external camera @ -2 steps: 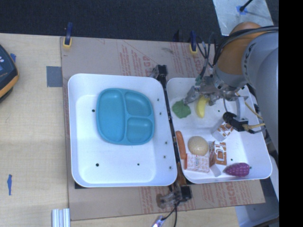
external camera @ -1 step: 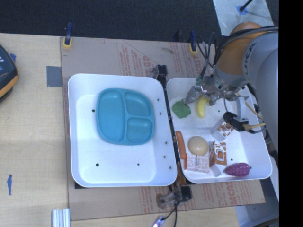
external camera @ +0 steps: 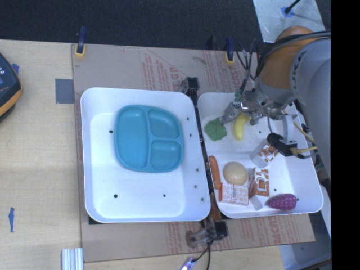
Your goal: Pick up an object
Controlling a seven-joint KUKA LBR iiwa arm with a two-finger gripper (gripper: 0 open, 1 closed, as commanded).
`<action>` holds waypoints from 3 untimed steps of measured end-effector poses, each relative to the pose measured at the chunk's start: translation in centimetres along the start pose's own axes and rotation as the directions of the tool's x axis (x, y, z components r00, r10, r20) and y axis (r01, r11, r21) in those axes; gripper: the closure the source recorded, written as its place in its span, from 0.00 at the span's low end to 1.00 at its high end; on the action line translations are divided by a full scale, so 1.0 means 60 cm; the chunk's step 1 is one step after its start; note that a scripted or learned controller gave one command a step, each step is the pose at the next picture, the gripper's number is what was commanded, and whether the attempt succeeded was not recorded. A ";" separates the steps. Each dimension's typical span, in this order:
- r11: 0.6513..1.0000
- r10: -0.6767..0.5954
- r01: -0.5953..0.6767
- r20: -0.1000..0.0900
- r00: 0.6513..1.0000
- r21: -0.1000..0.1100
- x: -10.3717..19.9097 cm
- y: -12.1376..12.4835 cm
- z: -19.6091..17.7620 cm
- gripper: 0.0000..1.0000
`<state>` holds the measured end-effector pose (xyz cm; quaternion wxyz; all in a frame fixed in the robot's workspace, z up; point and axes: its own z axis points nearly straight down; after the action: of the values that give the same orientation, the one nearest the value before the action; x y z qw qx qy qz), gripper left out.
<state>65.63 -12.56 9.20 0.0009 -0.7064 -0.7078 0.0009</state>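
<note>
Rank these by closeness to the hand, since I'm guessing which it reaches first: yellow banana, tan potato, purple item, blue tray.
Measured from the hand in the camera view:
1. Yellow banana, right bin, just below the hand.
2. Tan potato, middle of the right bin.
3. Blue tray, left bin, and purple item, right bin's near corner: too close to call.

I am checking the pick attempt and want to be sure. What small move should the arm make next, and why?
Probably a short descent onto the yellow banana. The gripper sits at the far end of the right bin, right above the banana's upper end, with the green leafy piece close beside it, so it should go straight down.
</note>
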 end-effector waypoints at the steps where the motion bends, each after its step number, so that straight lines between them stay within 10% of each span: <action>1: 1.000 -0.001 0.001 0.000 1.000 0.001 0.002 0.000 0.000 0.00; 3: 1.000 0.000 0.000 -0.001 1.000 0.002 0.006 0.000 0.000 0.00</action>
<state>65.61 -12.22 9.20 0.0018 -0.7064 -0.7078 0.0012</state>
